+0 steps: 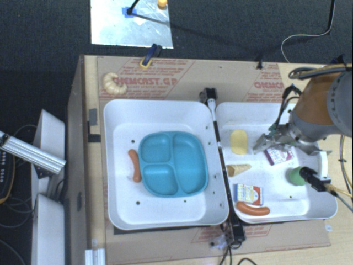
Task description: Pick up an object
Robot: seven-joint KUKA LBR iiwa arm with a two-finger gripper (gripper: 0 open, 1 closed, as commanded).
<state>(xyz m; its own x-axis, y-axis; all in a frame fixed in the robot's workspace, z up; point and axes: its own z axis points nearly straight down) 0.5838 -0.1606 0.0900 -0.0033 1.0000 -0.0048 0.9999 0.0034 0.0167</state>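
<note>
So the end effector (268, 143) hangs low in the right bin (276, 110), just beside a small purple-and-white packet (277, 155); honestly can't tell how its jaws stand. Yellow block (239, 141), cone (237, 169), green ball (296, 176) and sausage (252, 208) lie nearby.

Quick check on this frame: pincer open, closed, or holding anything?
Pincer: cannot be told; it sits low in the right bin, beside the purple-and-white packet, with nothing visibly gripped.
</note>
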